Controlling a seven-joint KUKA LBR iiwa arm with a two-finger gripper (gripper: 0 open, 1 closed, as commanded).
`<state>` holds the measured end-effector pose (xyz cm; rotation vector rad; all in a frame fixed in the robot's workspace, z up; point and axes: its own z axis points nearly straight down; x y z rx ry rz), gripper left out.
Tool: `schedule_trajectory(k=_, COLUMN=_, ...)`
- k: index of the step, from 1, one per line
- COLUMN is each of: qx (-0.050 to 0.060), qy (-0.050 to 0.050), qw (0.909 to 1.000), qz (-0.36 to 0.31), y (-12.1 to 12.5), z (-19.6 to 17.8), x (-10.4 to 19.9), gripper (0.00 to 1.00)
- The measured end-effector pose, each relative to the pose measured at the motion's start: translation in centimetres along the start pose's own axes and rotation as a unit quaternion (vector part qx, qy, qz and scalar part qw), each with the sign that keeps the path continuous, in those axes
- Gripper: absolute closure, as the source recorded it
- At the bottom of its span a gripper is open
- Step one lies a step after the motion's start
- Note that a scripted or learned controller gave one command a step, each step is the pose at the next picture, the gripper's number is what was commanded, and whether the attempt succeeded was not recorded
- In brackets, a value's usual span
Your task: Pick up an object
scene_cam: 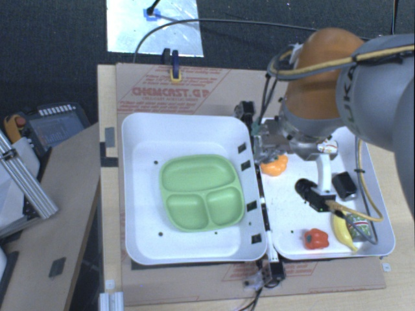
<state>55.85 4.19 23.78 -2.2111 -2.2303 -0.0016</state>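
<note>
2 white bins (139,173). 1 green three-compartment plate (198,193). 1 orange fruit-like item (275,167). 1 red pepper-like item (316,238). 1 yellow banana (342,230). 1 small grey item (362,228), kind unclear. Total: 5 things in the bins.

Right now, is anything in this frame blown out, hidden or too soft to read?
Camera view: the silver sheet at the top glares near white; the left bin is bright, yet its green tray reads clearly; the arm looms close and slightly soft, hiding part of the orange object; the dark backdrop holds little detail.
</note>
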Motion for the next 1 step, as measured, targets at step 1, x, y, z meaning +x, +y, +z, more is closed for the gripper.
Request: schedule_trajectory(k=1, qx=-0.001, qy=0.001, qw=1.0, qz=-0.001, y=-0.97, z=-0.57, x=5.42, gripper=1.0)
